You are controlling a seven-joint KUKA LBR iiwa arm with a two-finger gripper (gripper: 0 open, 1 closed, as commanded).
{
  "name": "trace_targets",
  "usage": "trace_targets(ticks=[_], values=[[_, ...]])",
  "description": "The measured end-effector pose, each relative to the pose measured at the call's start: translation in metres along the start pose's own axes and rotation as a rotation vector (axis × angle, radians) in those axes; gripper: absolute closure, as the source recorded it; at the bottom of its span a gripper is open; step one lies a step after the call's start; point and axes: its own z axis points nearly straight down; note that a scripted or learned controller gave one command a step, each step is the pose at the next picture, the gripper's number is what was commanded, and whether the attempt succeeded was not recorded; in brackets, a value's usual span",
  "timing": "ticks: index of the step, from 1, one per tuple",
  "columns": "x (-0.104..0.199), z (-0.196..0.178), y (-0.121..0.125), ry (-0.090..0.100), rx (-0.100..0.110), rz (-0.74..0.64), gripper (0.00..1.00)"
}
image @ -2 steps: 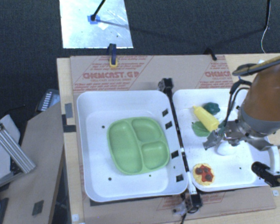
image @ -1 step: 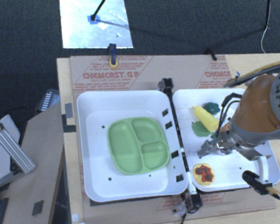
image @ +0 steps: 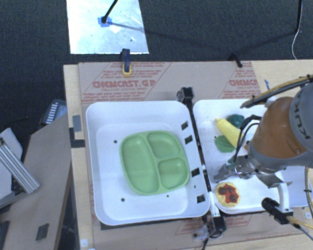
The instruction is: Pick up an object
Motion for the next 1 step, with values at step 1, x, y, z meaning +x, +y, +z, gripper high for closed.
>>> trace_targets(ticks=[1], values=[[0.0000,-0.0130,0.0017,-0.001,-0.005,-0.001,1.00]])
